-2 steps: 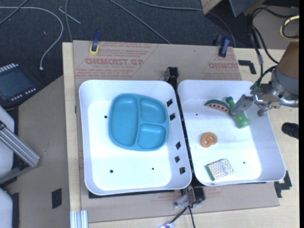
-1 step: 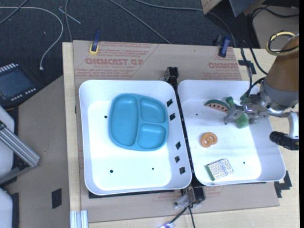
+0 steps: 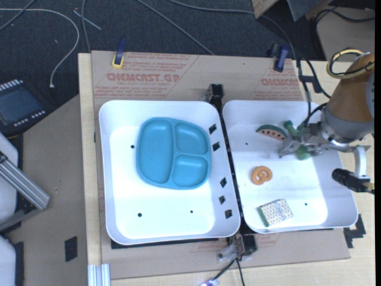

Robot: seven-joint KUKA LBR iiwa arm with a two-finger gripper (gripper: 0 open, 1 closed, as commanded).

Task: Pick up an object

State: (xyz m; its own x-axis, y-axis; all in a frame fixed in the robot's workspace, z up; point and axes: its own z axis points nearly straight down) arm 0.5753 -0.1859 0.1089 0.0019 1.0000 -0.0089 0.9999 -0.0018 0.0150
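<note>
My pincer [image 3: 296, 146] hangs low in the right bin [image 3: 333, 216], its grip I cannot tell; the watermelon slice [image 3: 271, 132] lies just beside it, toward the left, long axis pointing nearly at me.

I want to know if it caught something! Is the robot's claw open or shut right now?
Gripper: cannot be told. It is low in the right bin, next to the watermelon slice and a green object.

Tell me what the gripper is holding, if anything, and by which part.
It cannot be told. The gripper sits low in the right bin over a green object, beside the watermelon slice, but no grip is visible.
</note>
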